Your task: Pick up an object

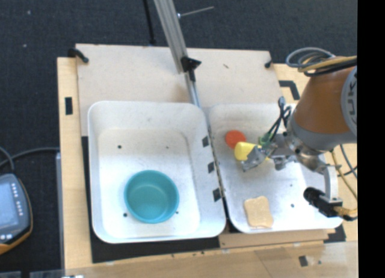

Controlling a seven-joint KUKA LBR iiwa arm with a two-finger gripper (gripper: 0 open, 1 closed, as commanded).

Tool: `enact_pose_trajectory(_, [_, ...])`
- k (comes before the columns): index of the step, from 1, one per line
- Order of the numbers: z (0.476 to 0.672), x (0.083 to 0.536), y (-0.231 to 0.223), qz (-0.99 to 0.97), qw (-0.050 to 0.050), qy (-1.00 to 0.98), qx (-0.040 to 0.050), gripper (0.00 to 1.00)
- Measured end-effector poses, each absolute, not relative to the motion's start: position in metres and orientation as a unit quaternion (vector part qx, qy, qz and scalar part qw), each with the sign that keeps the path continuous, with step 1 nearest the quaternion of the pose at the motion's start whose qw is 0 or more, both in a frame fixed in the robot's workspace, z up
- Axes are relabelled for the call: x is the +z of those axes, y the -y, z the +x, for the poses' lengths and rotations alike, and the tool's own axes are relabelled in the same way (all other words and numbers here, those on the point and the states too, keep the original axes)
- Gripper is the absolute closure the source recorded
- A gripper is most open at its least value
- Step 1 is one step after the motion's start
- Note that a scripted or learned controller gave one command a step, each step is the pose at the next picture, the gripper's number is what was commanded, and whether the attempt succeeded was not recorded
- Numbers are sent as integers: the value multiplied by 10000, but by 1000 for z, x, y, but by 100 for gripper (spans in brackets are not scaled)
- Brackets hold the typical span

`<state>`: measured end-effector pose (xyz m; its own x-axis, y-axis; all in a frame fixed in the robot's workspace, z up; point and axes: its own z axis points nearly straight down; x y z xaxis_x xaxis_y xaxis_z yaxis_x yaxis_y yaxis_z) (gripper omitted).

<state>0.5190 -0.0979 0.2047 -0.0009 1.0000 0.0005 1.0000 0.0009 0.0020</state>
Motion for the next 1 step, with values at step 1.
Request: enact_pose_trajectory(1, [519, 205, 98, 7075, 9, -7067, 10, 0])
